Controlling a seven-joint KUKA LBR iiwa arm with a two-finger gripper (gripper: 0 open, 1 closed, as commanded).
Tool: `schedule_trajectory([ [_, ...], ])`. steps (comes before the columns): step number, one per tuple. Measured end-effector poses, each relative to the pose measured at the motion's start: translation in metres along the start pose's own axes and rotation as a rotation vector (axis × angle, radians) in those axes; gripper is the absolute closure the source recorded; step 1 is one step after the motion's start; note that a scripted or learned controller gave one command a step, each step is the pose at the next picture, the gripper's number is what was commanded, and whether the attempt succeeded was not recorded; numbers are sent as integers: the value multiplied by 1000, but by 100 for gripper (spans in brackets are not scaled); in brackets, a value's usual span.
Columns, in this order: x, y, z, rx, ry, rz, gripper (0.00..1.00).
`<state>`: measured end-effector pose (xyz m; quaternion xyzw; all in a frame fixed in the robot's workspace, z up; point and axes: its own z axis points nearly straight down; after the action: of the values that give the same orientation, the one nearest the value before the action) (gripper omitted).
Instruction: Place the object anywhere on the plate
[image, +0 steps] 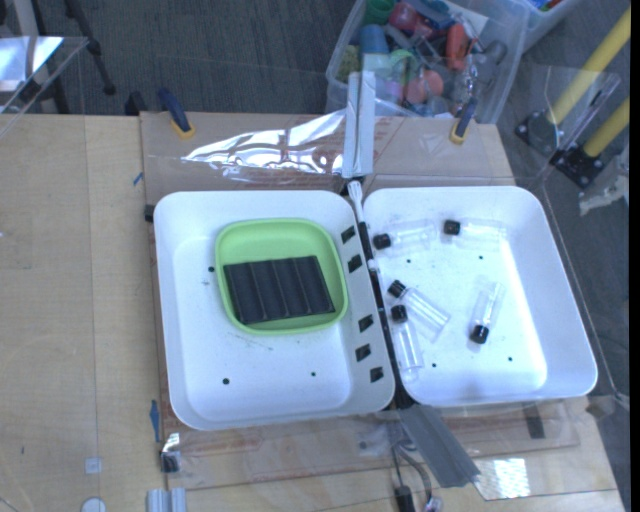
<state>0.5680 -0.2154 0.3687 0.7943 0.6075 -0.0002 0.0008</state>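
Observation:
A green square plate (283, 240) sits in the left white bin (200, 380), and a black ribbed rectangular object (278, 289) lies flat on it, covering most of the plate's middle and front. Several clear vials with black caps lie scattered in the right white bin (555, 350): one (402, 238) near the back left, one (470, 229) at the back, one (418, 304) in the middle, one (405, 340) near the divider, and one (484, 312) toward the right.
A clear box of colourful items (430, 50) stands behind the bins. Crinkled clear plastic (280, 150) lies behind the left bin. Black clips (358, 290) line the seam between the bins. Yellow-black equipment (575, 110) stands at the far right.

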Motion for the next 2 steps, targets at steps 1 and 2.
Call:
schedule_trajectory([
  [1, 5, -5, 63, 4, 0, 92, 0],
  [2, -11, -41, 72, 3, 2, 152, 0],
])
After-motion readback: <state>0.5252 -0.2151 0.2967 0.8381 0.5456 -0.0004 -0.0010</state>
